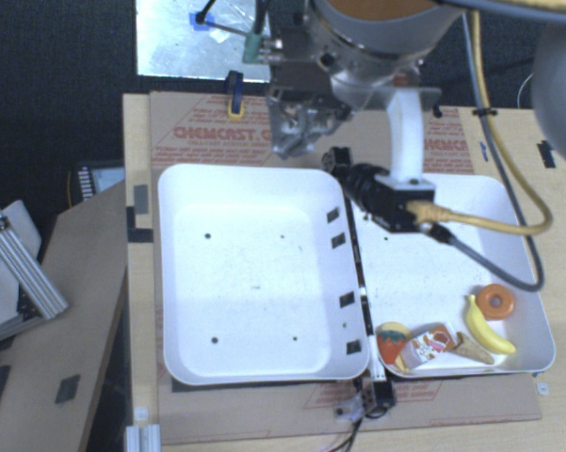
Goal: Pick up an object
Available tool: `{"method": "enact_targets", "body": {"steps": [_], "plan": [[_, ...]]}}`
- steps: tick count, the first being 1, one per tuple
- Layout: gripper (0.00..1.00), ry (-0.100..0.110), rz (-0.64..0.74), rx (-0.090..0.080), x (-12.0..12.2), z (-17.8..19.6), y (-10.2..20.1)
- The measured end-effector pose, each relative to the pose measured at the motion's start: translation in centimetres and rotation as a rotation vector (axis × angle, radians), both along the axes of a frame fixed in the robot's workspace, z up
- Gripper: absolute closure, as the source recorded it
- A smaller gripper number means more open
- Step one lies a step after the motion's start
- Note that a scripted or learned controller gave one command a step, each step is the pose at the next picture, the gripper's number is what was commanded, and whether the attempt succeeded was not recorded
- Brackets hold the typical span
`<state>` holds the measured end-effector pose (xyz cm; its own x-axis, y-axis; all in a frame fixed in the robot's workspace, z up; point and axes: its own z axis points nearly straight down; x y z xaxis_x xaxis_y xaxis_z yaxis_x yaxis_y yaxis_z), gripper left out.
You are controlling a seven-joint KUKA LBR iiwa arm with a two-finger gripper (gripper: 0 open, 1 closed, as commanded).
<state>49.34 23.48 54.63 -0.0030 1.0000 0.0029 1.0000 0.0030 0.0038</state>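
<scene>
Yellow banana (488,329) (right bin's near corner) well apart from gripper (297,132)

I saw two bins side by side, the left bin (254,271) beside the right bin (523,252). In the right bin's near corner lay a banana (487,327), a doughnut (494,300) behind it, and a packet (426,346) to its left.

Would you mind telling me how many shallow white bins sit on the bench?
2: the left shallow white bin, and the right shallow white bin beside it, holding small items at its near edge.
</scene>
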Motion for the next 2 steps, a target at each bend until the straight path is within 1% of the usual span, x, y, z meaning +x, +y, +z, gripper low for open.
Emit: {"method": "enact_targets", "body": {"steps": [1,2], "plan": [[1.0,0.008,-0.002,-0.005,-0.7,-5.7,-0.1],[1.0,-0.002,-0.003,0.0,-0.7,-0.8,-1.8]]}}
